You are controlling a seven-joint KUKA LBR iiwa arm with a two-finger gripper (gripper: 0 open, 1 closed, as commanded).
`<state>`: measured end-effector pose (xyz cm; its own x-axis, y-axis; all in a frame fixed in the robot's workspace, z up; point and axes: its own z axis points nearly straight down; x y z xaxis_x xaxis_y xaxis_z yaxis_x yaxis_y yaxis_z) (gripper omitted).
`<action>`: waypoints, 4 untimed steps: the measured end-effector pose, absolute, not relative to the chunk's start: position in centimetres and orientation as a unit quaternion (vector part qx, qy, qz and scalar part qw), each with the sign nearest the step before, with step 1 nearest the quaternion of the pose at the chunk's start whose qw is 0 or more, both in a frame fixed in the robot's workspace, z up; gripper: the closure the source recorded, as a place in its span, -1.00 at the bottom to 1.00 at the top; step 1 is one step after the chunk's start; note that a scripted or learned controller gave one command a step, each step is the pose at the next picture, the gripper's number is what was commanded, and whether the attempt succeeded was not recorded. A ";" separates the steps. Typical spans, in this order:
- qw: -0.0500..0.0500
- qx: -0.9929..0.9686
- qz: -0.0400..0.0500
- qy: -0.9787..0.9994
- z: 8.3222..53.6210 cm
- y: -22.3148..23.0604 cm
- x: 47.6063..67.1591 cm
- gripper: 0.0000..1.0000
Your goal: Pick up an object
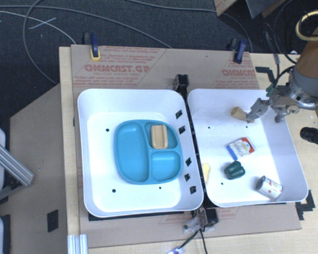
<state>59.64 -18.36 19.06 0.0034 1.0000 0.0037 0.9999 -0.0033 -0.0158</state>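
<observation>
A small white and silver canister (268,187) is lying on its side nearest the camera, close to the front right corner of the right bin (286,157). Just behind it and to its left, a dark green rounded object (234,170) is resting on the bin floor, and a little beyond that a white packet with blue and red print (240,147) is lying flat. A thin yellow piece (205,172) is sitting against the bin's left wall. Farther back, a small tan block (237,111) is lying near the rear of the same bin.

The claw (266,112) is reaching in from the right and hanging over the rear right part of that bin, just beside the tan block. Its two fingers are standing spread apart, and nothing is showing between them.

In the left bin (95,179), a blue divided plate (132,152) is sitting in the middle, and a tan wooden block (159,136) is lying in its upper right compartment. Both bins are resting side by side on the tabletop (69,157), with black clips (183,142) running along the seam where they meet.
</observation>
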 end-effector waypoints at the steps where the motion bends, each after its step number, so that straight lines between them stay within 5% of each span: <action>1: 0.000 -0.707 0.000 -0.707 20.0 -18.3 60.0 -1.00; 3: 0.002 -0.707 0.001 -0.707 9.1 -18.2 59.4 -1.00; 4: 0.001 -0.707 0.001 -0.707 8.5 -18.2 59.5 -1.00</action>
